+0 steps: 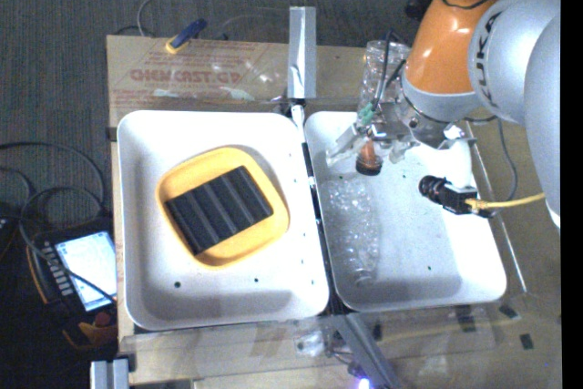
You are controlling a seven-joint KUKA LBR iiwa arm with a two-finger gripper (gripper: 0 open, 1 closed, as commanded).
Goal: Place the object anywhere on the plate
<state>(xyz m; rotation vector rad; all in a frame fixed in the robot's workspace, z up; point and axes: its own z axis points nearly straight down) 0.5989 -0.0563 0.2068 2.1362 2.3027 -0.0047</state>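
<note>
A clear plastic bottle [355,228] lies in the right bin [428,269], along its left wall, with its orange cap [367,163] pointing to the far side. My gripper [370,148] hangs over the cap end, its fingers spread open to either side of the cap and holding nothing. The yellow plate [273,228] with a black ridged insert [220,207] sits in the middle of the left bin [146,287], well to the left of the gripper.
A raised rim divides the two bins [312,196]. A metal post [301,50] stands behind that divide. A cardboard sheet [191,73] with a blue-and-yellow tool [185,35] lies behind the left bin. A tablet [80,264] rests on the floor at left.
</note>
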